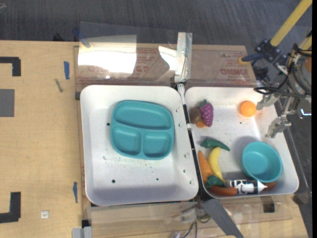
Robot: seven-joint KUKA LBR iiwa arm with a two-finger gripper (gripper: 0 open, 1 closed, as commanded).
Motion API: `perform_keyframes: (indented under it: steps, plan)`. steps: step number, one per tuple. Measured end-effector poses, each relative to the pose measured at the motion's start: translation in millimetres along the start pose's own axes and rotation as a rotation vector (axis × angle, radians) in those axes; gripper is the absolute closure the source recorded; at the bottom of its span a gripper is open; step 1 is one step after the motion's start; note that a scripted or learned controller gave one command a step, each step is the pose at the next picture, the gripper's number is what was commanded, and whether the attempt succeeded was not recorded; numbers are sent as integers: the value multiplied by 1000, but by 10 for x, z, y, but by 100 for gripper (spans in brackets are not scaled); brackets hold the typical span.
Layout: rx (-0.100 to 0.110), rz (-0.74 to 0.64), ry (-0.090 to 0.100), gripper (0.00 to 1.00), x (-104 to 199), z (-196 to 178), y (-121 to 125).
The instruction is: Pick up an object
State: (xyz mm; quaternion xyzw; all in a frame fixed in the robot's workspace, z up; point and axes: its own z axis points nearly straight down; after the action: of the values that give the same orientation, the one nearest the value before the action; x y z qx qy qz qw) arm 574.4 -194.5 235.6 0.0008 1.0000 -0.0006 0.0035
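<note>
The right bin (233,128) holds several toy foods. An orange ball (247,108) lies at its far right, and purple grapes (206,113) sit beside a brown piece (196,116) at its far left. Nearer the front are a green leafy piece (214,144), a yellow banana (215,162), an orange carrot (204,166), a red chili (222,191) and a white-and-black tube (246,186). A teal bowl (261,161) stands at the front right. My gripper (270,115) hovers over the bin's right rim, just right of the ball, open with nothing between its fingers.
The left bin (94,152) holds a teal divided plate (142,129). A clear divider stands upright (183,58) behind the bins. Cardboard covers the bench to the left (34,133). A yellow bar and cables (292,19) sit at the upper right.
</note>
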Motion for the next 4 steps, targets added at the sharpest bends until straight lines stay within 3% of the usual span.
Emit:
perform_keyframes:
  steps: [1,2,3,4]
  plan:
    - [-3,184,11,0,327,1344,204]
    - [0,142,-7,0,-519,1455,458]
    - [-1,73,-2,0,295,1449,794]
    - [4,304,-87,0,630,1305,908]
